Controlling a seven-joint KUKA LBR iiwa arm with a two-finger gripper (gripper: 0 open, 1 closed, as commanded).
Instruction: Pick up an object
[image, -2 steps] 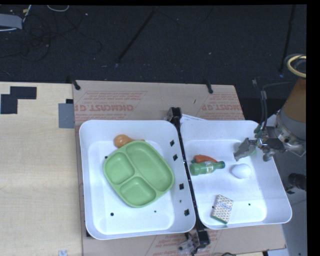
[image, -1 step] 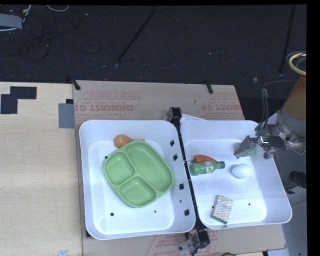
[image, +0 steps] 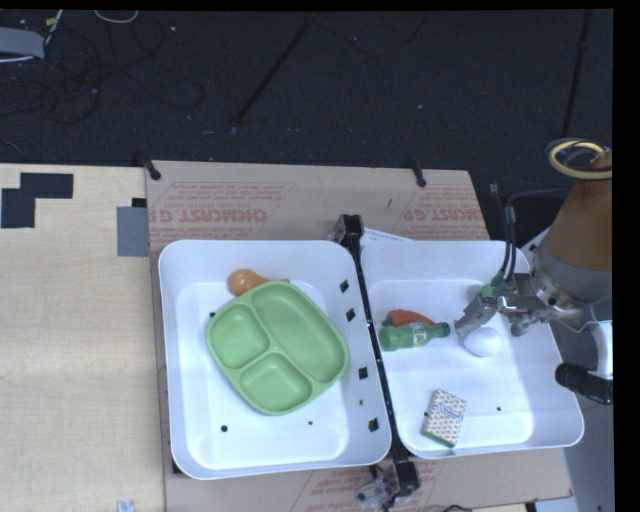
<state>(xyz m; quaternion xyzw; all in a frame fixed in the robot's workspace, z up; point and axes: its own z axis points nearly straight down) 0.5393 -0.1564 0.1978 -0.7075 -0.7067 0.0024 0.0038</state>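
Observation:
The right bin (image: 505, 425) holds a green bottle (image: 410, 336) lying on its side, with an orange-red piece (image: 408, 318) touching its far side. A white ball (image: 483, 343) rests to the right of the bottle. A small patterned packet (image: 444, 416) lies near the bin's front. My gripper (image: 490, 325) hangs at the right side of this bin, just above the white ball, open. Nothing is between its fingers.
The left bin (image: 190, 420) carries a green divided plate (image: 277, 346), and an orange item (image: 243, 281) peeks out behind it. A black divider (image: 365, 340) separates the bins. Brown cardboard (image: 260, 205) lies under both bins.

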